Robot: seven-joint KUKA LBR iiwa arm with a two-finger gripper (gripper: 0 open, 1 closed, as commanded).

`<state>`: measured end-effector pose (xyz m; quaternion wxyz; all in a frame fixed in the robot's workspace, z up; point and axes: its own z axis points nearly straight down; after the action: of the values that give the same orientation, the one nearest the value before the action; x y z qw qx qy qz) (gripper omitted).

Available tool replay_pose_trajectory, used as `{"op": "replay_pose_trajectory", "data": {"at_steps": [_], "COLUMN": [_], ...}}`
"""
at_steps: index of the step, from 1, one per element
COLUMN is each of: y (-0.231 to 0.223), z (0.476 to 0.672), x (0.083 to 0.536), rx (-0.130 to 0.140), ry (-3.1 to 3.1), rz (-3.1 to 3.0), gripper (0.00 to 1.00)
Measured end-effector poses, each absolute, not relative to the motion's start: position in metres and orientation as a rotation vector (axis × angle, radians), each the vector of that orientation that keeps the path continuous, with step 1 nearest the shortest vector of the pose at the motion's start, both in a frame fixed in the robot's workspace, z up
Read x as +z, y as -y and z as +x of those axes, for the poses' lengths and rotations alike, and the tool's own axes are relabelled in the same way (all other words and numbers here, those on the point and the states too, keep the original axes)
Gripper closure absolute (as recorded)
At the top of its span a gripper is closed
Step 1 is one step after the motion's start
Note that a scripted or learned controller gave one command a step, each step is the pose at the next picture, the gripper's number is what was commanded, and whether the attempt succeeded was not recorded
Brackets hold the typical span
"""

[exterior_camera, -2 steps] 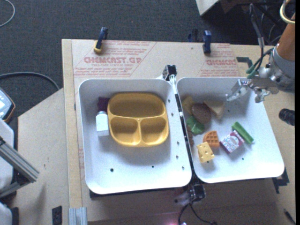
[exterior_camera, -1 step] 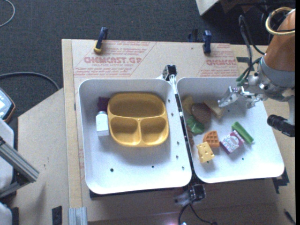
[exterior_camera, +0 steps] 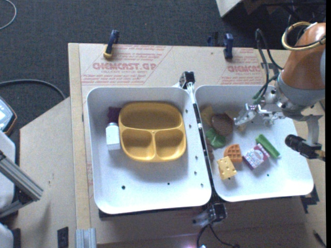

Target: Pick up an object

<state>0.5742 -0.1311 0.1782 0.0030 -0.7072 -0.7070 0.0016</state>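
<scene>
Bench (exterior_camera: 77, 138), two white bins.

Left bin (exterior_camera: 98, 180): yellow divided tray (exterior_camera: 152, 130); small white bottle (exterior_camera: 113, 136) touching its left edge; dark purple item (exterior_camera: 114, 111) just above the bottle.

Right bin (exterior_camera: 289, 182): brown round piece (exterior_camera: 222, 123), green leaf (exterior_camera: 214, 138), waffle (exterior_camera: 233, 152), cheese wedge (exterior_camera: 226, 167), pink-white carton (exterior_camera: 255, 157), green stick (exterior_camera: 267, 145).

Gripper (exterior_camera: 247, 117): over right bin's upper middle, near the brown piece. Fingers too blurred; cannot tell whether released or clenched.
</scene>
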Motion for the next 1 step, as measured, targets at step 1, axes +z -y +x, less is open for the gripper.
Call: {"op": "replay_pose_trajectory", "data": {"at_steps": [1], "y": [0.14], "z": [0.5702], "x": [0.1223], "rx": [0.005], "ry": [2.215], "rz": [-2.218], "gripper": [0.0]}}
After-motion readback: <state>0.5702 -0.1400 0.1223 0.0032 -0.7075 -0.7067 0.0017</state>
